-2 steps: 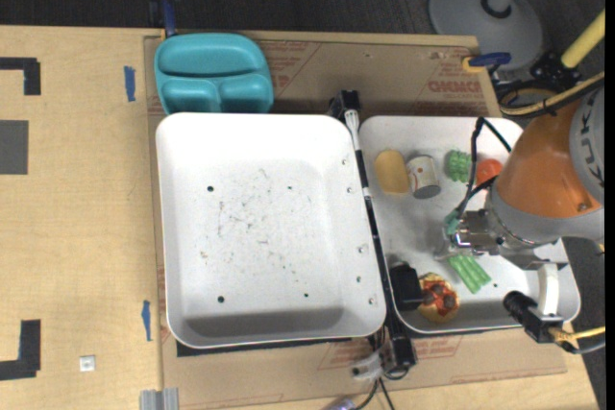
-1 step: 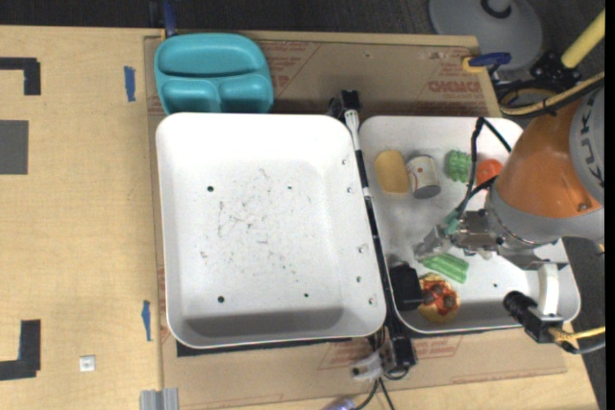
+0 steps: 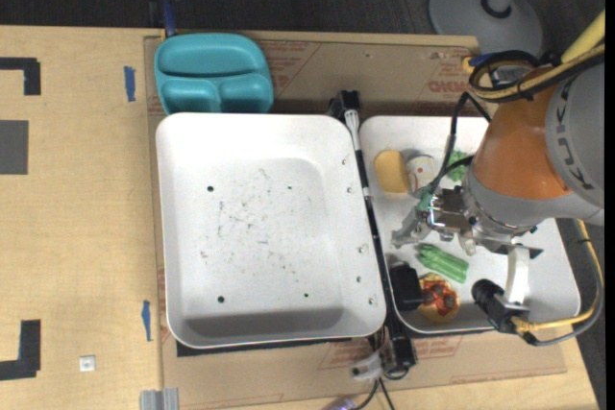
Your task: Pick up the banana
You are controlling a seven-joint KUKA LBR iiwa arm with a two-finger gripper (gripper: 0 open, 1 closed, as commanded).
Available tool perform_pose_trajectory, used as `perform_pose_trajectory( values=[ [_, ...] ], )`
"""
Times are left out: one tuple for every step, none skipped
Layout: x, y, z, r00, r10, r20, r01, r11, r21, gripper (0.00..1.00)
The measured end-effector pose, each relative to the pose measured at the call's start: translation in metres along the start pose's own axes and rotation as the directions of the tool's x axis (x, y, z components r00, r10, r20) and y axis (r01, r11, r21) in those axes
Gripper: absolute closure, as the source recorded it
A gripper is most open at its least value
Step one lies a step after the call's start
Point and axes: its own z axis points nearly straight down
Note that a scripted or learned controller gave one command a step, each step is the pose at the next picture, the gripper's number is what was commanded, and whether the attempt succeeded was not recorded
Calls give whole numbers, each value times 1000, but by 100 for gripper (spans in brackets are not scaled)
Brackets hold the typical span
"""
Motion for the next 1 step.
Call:
perform_pose_trajectory(
  values=[
    [0,1,-10,1000,-1,1,1,1000,-3,100]
  ],
)
